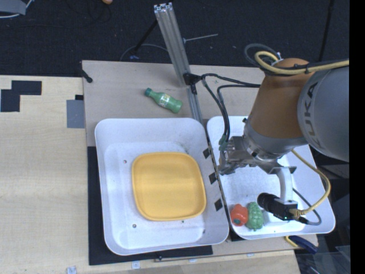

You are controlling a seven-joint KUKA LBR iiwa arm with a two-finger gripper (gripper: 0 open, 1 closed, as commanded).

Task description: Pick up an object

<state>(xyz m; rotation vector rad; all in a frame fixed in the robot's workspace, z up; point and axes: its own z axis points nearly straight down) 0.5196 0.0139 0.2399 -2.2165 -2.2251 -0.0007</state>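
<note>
A yellow square plate [169,185] lies flat in the left bin [108,153]. In the right bin [316,210], near its front left corner, a red toy vegetable [239,214] sits touching a green bumpy one [255,216]. My gripper [228,160] hangs over the left edge of the right bin, above and behind those two toys, its metal body close to the wall between the bins. The arm's grey and orange wrist covers much of the right bin.
A small green bottle [163,100] lies on its side on the bench behind the left bin. A slanted aluminium post [177,41] rises behind the bins. Black clips [212,177] line the seam between the bins.
</note>
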